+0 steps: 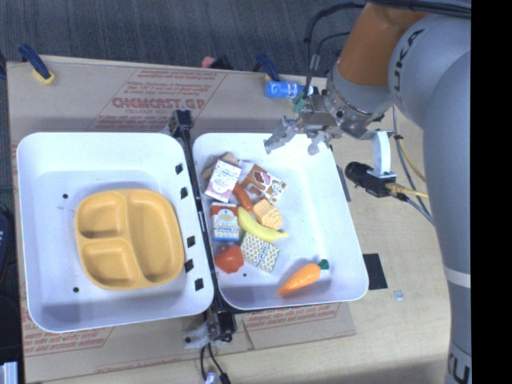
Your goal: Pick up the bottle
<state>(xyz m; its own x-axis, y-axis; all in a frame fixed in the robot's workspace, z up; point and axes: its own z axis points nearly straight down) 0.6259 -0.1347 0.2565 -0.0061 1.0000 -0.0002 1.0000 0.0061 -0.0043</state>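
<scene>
Bottle [282,90] outside bins, just behind gripper [298,138]

Robotics lab bench, not a home. Grey robot arm [424,62] with orange band enters at 2 o'clock. Two white bins [48,154] sit on printed cardboard [160,94] clamped to the bench; toy food [248,214] at centre, loose cables [408,190] at 3 o'clock.

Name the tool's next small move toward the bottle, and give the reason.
Probably shift toward the bench's far edge: the tool hangs over the right bin's far rim, while the blue bottle lies outside the bin, just beyond it, ungrasped.
</scene>
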